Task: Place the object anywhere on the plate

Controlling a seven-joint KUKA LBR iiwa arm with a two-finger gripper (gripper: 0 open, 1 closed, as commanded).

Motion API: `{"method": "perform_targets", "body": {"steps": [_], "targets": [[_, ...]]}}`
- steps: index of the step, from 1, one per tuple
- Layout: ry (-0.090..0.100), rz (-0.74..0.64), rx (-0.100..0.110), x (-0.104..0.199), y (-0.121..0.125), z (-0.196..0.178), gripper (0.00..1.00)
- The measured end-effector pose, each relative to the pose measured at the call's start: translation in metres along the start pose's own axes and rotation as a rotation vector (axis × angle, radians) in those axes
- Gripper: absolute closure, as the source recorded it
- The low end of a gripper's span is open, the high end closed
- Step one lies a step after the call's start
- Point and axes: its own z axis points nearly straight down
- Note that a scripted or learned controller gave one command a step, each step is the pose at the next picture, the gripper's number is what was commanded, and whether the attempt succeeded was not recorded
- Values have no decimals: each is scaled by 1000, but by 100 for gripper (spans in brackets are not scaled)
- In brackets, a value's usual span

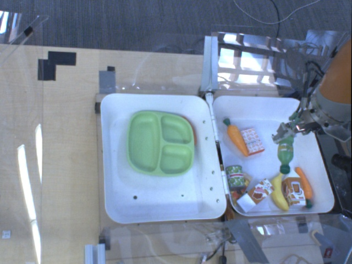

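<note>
We saw end effector above green bottle in right bin; finger state: cannot tell. Recommend centring grip before lifting toward green plate, left bin.

Green divided plate — left bin

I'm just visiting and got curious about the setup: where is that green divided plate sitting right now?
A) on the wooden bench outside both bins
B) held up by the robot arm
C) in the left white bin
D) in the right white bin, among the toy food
C: the green plate lies flat in the left bin, while the toy food, such as the carrot, fills the right bin.
</note>
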Motion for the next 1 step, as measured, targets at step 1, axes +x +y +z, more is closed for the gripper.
{"method": "perform_targets", "body": {"steps": [1], "targets": [[1, -80, 2, 75, 6, -14, 100]]}}
